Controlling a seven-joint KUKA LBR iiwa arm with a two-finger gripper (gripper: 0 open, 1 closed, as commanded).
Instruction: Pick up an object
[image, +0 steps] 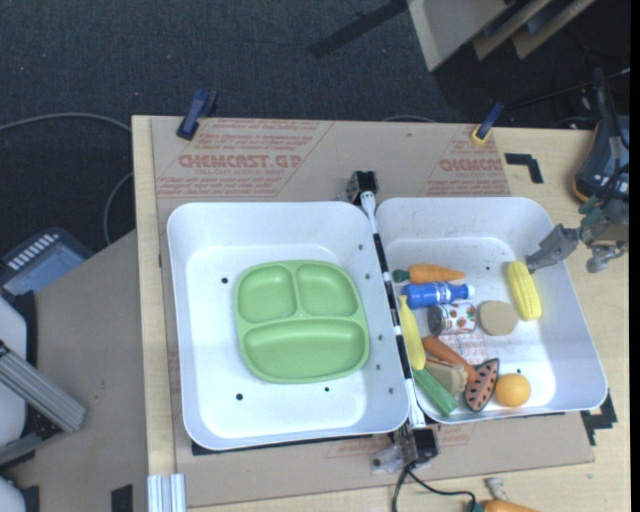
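A divided plate (300, 322) lies in the left bin (195, 330); toy food clusters in the right bin (575, 330), a corn cob (523, 289) at three o'clock.

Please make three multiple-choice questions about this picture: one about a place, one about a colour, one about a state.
1. Where does the green plate lie?
A. left bin
B. right bin
C. bench

2. What colour is the bottle?
A. red
B. blue
C. white

3. How is the corn?
A. held by the gripper
B. lying in the right bin
C. on the plate

Answers: 1 A, it fills the left bin. 2 B, its body is blue. 3 B, it rests on the floor of the right bin, apart from the gripper.
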